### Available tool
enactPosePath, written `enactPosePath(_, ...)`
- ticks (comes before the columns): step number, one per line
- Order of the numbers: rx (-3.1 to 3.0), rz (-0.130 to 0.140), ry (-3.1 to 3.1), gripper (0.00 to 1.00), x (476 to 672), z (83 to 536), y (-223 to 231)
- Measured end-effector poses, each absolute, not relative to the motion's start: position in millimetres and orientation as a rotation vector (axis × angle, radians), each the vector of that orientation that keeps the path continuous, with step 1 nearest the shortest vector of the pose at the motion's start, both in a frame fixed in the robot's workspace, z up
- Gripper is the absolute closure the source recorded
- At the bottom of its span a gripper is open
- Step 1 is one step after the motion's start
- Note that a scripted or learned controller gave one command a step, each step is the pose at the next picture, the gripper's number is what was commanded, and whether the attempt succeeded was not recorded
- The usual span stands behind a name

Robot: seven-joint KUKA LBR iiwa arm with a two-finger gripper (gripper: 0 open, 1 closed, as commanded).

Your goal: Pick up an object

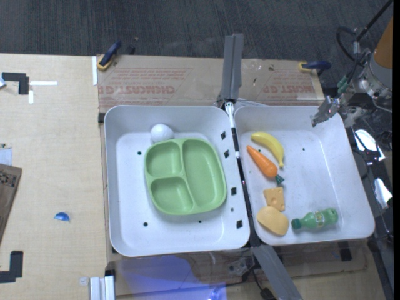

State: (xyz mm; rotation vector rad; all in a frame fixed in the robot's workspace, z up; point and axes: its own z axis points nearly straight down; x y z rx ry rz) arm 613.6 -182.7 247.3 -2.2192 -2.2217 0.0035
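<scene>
The right bin holds a yellow banana and, beside it, an orange carrot. Lower down lie a small orange cheese wedge, a rounded yellow piece and a green bottle on its side. My gripper hangs over the bin's far right corner, well away from all of these, with nothing seen in it. The arm comes in from the upper right.
The left bin holds a green divided plate with a white ball at its far edge. A grey divider post stands behind the bins. Cardboard lies along the back, and cables hang at the right.
</scene>
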Motion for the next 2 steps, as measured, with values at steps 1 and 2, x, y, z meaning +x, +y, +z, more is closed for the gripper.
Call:
enactPosePath(1,-1.729,-0.001,-2.627,0.0,659.8,93,-118)
enactPosePath(2,-1.79,-0.001,-2.587,0.0,659.5,116,-148)
